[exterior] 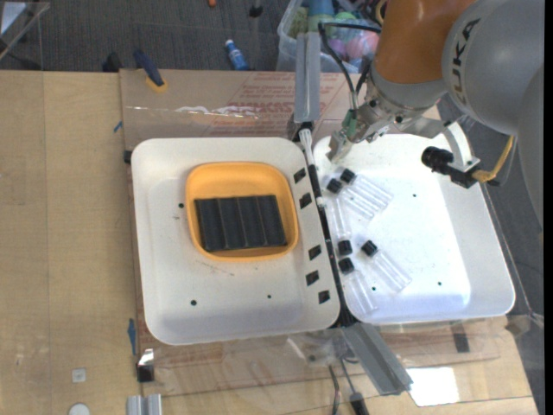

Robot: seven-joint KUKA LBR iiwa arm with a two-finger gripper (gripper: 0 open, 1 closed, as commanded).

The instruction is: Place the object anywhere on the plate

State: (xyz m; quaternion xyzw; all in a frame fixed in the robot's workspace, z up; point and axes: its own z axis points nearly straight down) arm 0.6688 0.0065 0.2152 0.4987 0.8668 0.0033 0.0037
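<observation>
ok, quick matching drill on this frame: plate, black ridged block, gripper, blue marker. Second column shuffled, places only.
Things:
1. plate
2. black ridged block
3. gripper
4. blue marker

Places:
A. on the floor beyond the bench
B. over the right bin's far left corner
C. lying on the plate
D. in the left bin

Pairs: 1-D, 2-C, 3-B, 4-A

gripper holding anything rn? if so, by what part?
Cannot tell. The gripper hangs over the far-left corner of the right bin, too small and blurred to show anything between its fingers. The black ridged object lies on the yellow plate.
</observation>
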